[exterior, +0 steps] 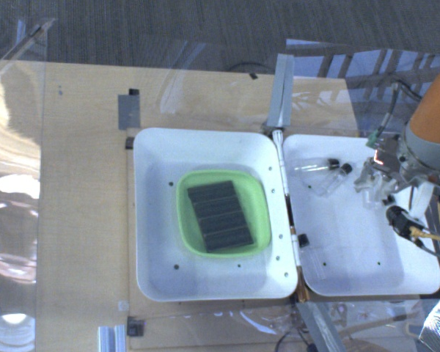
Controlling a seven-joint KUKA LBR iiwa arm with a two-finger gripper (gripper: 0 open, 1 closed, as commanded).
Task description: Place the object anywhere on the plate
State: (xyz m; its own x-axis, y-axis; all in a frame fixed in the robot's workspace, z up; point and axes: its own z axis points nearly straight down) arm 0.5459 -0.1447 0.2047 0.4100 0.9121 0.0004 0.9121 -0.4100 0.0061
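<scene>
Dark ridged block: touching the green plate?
Touching. In the camera view the dark ridged block lies flat inside the green plate, resting on its floor, green rim all around it.

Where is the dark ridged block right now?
The dark ridged block lies on the green plate in the left bin, far from the gripper over the right bin.

Two white bins (155, 196) sit on a pale, wood-toned bench (73, 196). In the left one lies a light green plate (187, 222), and on it a dark grey, almost black block (220, 216) marked with lengthwise ridges — a striped look. The arm (434, 119) is grey with an orange band. A small clear thing with black tips (325, 167) lies in the right bin (352, 262) — see-through against the white. The floor (169, 13) beyond is dark grey with a fine weave.
</scene>
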